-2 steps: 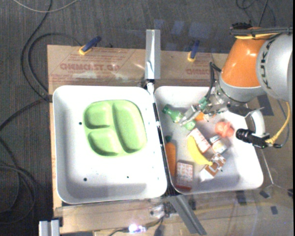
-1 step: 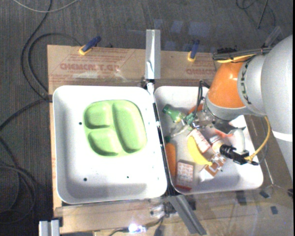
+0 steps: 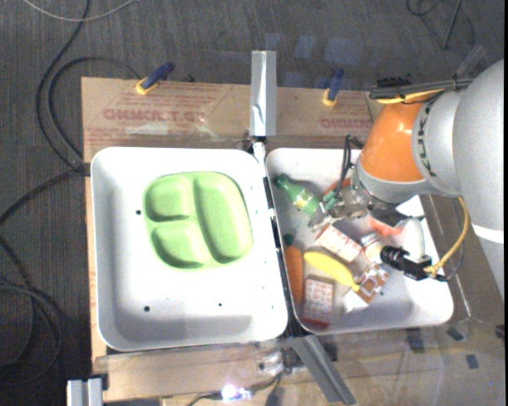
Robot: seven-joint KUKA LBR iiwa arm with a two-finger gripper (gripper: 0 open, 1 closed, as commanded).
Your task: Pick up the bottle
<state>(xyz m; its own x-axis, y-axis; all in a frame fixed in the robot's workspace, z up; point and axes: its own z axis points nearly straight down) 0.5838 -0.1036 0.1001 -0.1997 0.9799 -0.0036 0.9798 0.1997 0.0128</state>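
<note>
Camera view has the arm reaching into the right bin, its end effector low among the clutter; whether it is open or holding anything cannot be told. Just left of it, the green bottle lies tilted near the bin's back-left corner, while the left bin carries a green divided tray.

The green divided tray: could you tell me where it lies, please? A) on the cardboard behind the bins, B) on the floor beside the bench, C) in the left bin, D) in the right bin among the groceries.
C: the green divided tray lies flat in the left bin, while the bottle and the other items crowd the right bin under the arm.
</note>
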